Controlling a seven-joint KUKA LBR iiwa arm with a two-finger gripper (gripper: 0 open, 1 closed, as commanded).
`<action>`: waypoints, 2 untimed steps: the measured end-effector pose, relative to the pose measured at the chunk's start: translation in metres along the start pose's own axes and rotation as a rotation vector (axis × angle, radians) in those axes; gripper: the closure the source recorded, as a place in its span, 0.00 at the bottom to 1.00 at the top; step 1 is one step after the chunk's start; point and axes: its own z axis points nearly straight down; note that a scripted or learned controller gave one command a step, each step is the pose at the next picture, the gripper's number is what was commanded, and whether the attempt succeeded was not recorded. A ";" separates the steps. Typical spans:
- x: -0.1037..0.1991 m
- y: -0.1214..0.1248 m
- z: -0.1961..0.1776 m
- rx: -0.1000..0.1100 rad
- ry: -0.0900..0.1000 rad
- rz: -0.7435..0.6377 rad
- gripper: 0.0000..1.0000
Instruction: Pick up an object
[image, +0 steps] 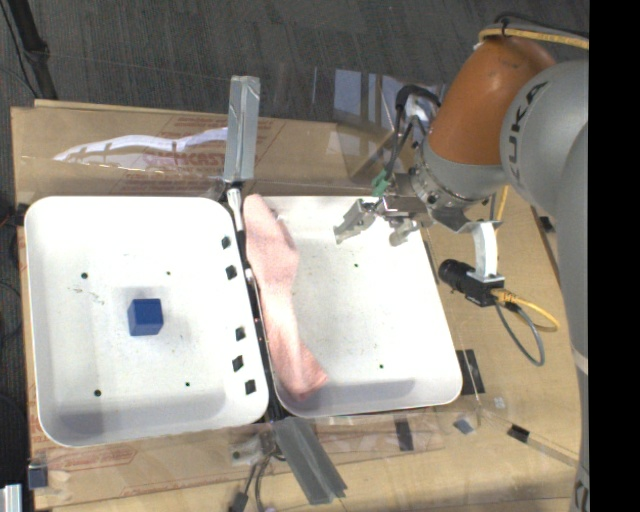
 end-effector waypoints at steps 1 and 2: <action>0.020 0.055 0.102 0.001 0.001 -0.126 0.00; 0.036 0.069 0.170 -0.002 0.000 -0.218 0.00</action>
